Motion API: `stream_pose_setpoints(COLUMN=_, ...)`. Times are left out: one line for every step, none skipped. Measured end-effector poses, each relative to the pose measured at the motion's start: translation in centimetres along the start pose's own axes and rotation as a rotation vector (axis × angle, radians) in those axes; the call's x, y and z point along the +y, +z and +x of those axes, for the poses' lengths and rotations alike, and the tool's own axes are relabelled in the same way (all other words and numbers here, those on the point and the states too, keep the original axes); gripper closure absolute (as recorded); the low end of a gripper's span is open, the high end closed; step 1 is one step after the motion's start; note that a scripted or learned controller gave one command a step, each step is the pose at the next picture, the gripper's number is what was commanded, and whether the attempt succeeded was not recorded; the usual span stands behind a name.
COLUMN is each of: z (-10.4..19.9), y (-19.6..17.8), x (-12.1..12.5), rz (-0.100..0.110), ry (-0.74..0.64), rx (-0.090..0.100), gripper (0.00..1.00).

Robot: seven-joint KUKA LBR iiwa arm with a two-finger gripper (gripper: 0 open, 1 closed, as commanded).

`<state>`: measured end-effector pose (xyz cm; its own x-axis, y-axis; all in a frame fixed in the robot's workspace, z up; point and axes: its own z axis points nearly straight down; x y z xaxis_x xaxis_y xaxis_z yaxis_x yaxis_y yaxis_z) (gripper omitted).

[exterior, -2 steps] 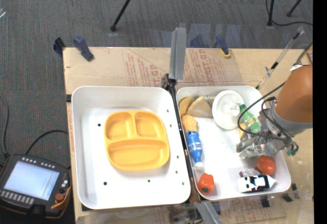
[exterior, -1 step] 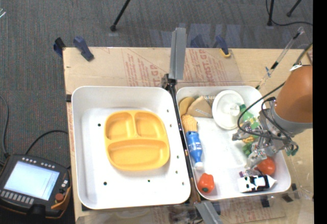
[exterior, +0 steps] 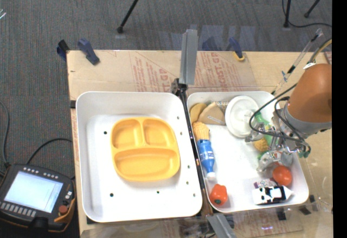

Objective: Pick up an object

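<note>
Objects for picking lay in the right bin (exterior: 246, 205). Nearest the camera sat a black-and-white toy (exterior: 271, 194) and a red-orange pepper (exterior: 218, 194) — both near the front wall. Just behind the toy rested a red tomato-like ball (exterior: 282, 175), directly below the gripper (exterior: 272, 156); whether its fingers were parted or closed could not be determined. Farther back lay a blue tube (exterior: 206, 156), its label unreadable, then a white round lid (exterior: 242, 115). The left bin (exterior: 87, 123) held a yellow divided plate (exterior: 145, 148). Mirrored red lettering on the cardboard (exterior: 157, 71) — illegible.
</note>
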<state>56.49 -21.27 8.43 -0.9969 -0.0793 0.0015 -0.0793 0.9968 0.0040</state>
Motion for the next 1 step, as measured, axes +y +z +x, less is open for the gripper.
stream_pose_setpoints(z=-0.06, y=-0.74, x=0.14, rz=-0.004, ry=0.0, rx=0.001, gripper=1.0)
